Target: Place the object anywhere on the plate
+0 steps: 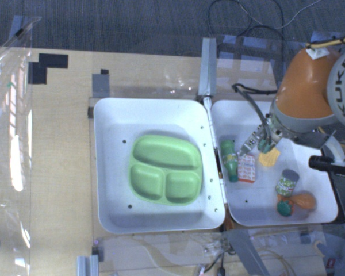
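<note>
Plate first: a pale green one with three compartments, sitting flat in the middle of the left bin with nothing on it. All the loose objects are over in the right bin.

The grey arm with its orange band reaches in from the right, and the tool hangs over the right bin, near the middle of its left half. It sits just above a small white and red carton, with a yellow wedge right beside it. Whether the tool is spread or pressed together, I cannot tell from this angle, and I see no object caught in it.

Along the left wall of that bin, a green bottle lies close against the carton. Further right and nearer the front edge stands a small can with a green label. Just below it are an orange-brown object and a small dark green round piece, the two touching or nearly so. Those three are well apart from the tool.

The two bins sit edge to edge on the wooden table. Black tape patches mark the table's far left corner, a clear plastic sheet stands along the left side, and black cables loop across the grey floor behind the bins.
</note>
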You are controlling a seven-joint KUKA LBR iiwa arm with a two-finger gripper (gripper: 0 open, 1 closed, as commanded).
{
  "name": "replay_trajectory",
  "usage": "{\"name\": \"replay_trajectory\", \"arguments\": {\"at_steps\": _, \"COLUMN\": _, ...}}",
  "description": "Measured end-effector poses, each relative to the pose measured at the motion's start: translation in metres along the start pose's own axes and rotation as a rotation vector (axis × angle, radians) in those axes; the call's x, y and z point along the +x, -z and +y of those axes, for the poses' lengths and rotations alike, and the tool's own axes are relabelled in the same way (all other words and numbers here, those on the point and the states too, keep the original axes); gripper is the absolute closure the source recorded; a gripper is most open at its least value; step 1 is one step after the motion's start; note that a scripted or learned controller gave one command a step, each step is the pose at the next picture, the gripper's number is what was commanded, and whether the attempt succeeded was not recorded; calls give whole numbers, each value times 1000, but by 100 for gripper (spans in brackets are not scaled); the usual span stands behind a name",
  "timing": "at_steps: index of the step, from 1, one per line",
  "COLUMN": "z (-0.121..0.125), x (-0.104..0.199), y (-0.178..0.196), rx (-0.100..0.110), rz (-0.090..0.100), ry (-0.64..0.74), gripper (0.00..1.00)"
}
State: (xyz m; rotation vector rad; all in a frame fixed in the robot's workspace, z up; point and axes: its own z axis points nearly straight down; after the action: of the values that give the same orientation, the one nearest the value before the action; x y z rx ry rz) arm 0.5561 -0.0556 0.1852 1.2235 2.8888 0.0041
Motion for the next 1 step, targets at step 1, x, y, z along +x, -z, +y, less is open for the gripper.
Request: {"name": "replay_trajectory", "arguments": {"at_steps": 1, "z": -72, "x": -28, "y": 19, "rx": -1, "rz": -4, "ry": 181, "gripper": 100}}
